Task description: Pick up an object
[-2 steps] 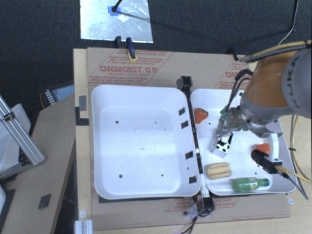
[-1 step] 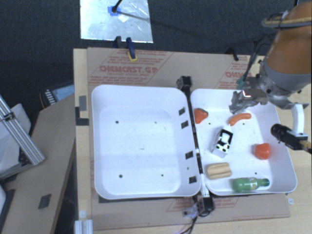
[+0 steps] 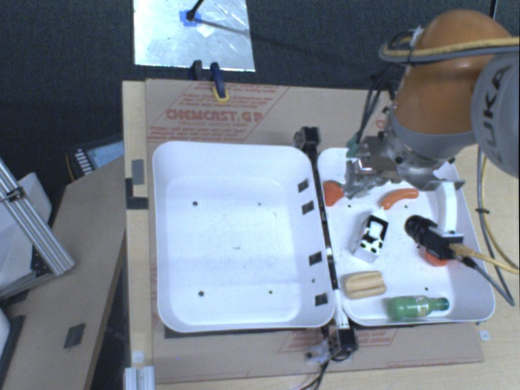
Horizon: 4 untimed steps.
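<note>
Gripper sits low at the back of the right bin, just beside the orange piece; whether it has closed on anything I cannot tell. Black-and-white block, bread roll and green bottle lie loose on the bin floor. Judged: nothing lifted yet, pick not done.

The left bin is left open across its whole floor. The right bin is crowded: a black-and-white block at centre, a tan bun at seven o'clock, a green bottle at six, and the arm overhanging at twelve.
</note>
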Available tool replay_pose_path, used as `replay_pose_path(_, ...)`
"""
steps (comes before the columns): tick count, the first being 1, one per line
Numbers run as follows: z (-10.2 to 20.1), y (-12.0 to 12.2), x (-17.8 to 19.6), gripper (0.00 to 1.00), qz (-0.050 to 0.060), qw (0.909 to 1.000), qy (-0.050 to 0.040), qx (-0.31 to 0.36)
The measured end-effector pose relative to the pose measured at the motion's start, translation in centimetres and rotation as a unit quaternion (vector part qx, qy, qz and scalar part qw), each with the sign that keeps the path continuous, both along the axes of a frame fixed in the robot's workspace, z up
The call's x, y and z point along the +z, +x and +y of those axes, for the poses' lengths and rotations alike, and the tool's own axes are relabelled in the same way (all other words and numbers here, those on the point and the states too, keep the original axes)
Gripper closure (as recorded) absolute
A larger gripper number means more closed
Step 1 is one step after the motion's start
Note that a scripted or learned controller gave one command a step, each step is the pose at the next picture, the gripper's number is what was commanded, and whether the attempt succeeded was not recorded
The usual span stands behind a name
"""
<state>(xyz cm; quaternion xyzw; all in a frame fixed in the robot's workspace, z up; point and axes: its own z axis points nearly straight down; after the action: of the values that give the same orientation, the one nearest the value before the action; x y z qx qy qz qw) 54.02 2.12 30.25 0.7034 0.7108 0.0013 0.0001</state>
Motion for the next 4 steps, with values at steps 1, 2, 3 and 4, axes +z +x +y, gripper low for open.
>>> replay_pose_path(1,5.0,-0.7,5.0,1.0,-0.002,1.0,0.0003,-0.001)
replay_pose_path(2,8.0,6.5,8.0,1.0,-0.004,1.0,-0.0003,-0.002)
replay_pose_path(3,14.9,13.1,7.3,1.0,-0.003,1.0,0.0002,-0.001)
replay_pose_path(4,6.3,9.6,1.9,1.0,0.004,1.0,-0.0026,-0.009)
